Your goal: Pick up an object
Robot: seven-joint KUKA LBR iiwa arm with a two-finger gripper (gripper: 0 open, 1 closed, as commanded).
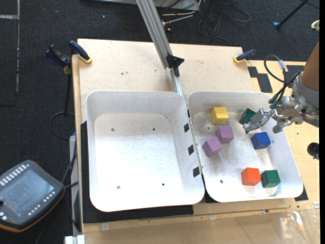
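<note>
The right bin [289,159] holds several small blocks. A yellow cube [220,115] lies near its back, with two purple cubes [225,134] [213,146] in front of it. A blue cube [260,140] sits toward the right wall. An orange cube [250,176] and a green cube [270,178] lie side by side near the front. My gripper [255,122] reaches in from the right, low over the bin's back right part. A dark green block [247,116] sits right at its tip, just left of it. Whether the block is gripped is unclear.
The left bin [96,116] stands beside the right one, sharing a raised middle wall. A slanted metal rail [155,27] runs from the back down to the bins' join. Blue-and-yellow clamps [80,51] [244,56] grip the board's back corners. A pendant [25,194] lies front left.
</note>
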